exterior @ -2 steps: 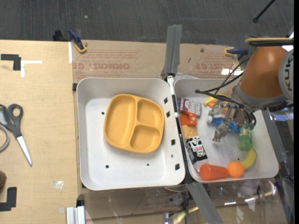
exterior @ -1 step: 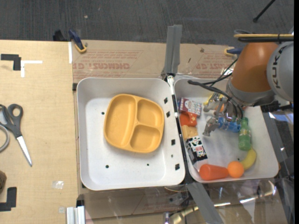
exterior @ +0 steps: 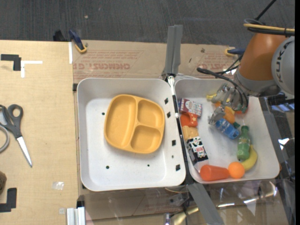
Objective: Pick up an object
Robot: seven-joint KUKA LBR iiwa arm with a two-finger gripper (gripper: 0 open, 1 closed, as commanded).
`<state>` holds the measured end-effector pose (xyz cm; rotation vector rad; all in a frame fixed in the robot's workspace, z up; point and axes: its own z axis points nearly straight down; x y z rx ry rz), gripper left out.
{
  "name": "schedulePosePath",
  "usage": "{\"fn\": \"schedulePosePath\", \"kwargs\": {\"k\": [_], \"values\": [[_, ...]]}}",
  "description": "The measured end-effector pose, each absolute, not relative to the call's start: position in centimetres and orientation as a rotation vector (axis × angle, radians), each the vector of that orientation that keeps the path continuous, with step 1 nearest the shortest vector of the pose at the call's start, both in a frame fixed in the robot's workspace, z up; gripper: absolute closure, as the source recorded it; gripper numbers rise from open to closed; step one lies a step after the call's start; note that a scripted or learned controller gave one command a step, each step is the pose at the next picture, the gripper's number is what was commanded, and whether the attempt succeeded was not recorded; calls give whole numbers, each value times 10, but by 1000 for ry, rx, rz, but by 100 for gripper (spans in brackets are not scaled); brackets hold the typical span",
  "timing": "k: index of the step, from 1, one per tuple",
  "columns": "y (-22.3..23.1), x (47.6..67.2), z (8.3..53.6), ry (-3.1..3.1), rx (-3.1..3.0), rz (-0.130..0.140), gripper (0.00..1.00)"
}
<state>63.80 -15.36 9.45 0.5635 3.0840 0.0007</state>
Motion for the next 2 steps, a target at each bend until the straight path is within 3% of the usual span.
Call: {"fn": "schedulePosePath", "kwargs": {"k": [1, 2], "values": [[-153, 640, 105, 3079, 557, -2, 100], [-86, 622, 209, 3058, 704, 1, 100]]}}
